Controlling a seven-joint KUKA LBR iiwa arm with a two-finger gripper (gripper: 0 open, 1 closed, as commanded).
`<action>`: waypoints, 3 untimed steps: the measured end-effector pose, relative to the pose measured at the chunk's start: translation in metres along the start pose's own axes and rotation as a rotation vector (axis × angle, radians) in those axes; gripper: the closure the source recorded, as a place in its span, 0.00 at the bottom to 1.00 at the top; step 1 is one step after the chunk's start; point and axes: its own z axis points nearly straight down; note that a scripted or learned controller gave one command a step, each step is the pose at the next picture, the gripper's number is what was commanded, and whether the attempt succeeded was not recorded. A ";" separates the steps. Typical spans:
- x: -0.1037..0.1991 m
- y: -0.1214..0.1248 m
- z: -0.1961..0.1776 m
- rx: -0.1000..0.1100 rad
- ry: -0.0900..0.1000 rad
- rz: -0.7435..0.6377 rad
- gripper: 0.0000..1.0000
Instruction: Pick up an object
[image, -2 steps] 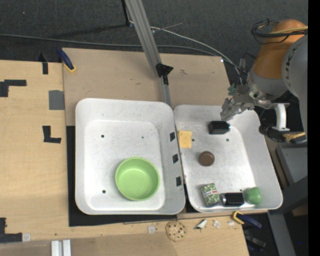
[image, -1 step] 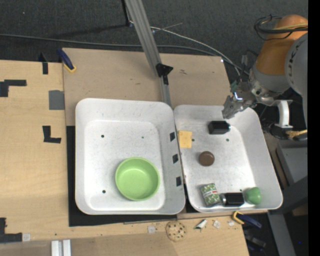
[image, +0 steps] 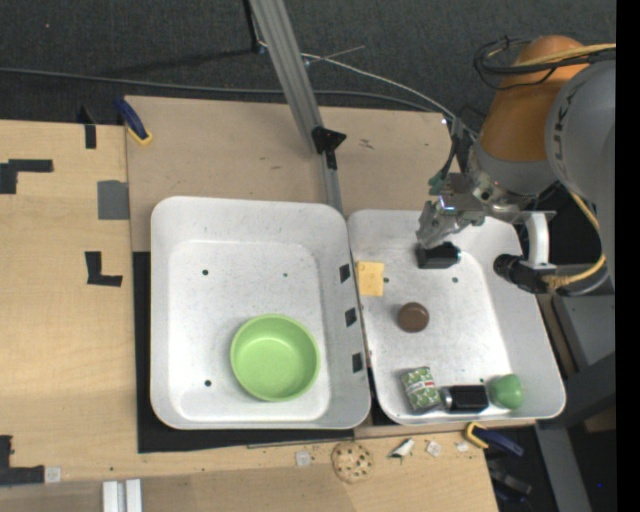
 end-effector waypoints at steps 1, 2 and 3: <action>0.051 -0.006 -0.007 0.002 0.000 -0.001 1.00; 0.102 -0.016 0.003 0.005 -0.001 -0.001 1.00; 0.156 -0.034 -0.010 0.004 0.000 -0.003 1.00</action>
